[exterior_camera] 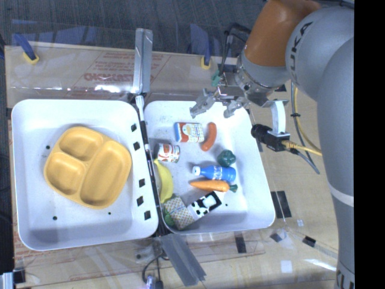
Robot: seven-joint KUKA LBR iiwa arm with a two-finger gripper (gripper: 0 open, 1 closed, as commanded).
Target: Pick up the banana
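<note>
**Clutter around the two bins**

Left bin (24,161): a yellow three-compartment plate (87,165). Right bin (255,185), centre frame: a juice carton (188,132) beside a sausage (209,136), a small can (168,153), a blue bottle (215,173), a carrot (209,185), a green vegetable (226,158), and a black-and-white patterned box (206,204).

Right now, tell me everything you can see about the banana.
The banana is yellow, smooth and toy-like, lying curved along the left wall of the right bin, its lower end darker. A small can sits just above its upper end, and a patterned pouch lies at its lower end. The pincer hovers apart from it, over the bin's far edge.
</note>
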